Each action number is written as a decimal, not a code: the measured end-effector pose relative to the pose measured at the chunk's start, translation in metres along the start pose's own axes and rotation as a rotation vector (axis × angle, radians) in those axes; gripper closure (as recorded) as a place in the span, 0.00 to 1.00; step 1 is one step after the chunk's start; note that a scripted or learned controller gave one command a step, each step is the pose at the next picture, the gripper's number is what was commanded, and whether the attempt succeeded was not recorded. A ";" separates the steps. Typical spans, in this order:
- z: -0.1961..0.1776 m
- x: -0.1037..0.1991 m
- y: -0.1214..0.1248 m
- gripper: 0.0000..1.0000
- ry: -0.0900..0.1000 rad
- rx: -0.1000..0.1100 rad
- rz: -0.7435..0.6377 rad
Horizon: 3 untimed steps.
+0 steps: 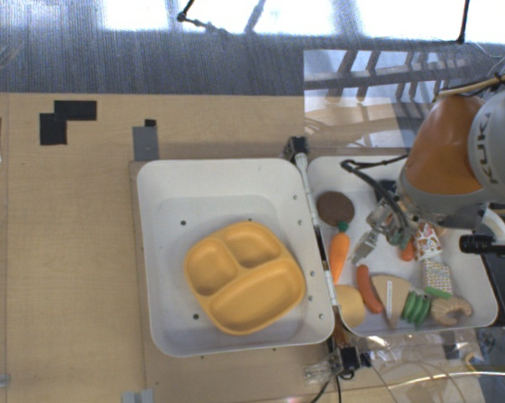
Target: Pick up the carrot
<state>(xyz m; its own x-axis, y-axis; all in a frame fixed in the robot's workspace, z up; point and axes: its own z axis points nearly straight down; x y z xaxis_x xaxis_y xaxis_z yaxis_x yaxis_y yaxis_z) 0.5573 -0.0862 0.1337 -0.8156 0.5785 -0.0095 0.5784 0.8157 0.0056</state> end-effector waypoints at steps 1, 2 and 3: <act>-0.053 0.025 0.006 0.00 0.000 0.000 0.237; -0.052 0.040 0.040 0.00 0.003 0.000 0.294; -0.052 0.080 0.016 0.00 0.004 0.004 0.374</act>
<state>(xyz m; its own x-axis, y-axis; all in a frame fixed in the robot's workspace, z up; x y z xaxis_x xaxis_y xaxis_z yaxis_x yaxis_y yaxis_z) 0.5007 -0.0272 0.1848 -0.5480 0.8365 -0.0032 0.8365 0.5480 0.0040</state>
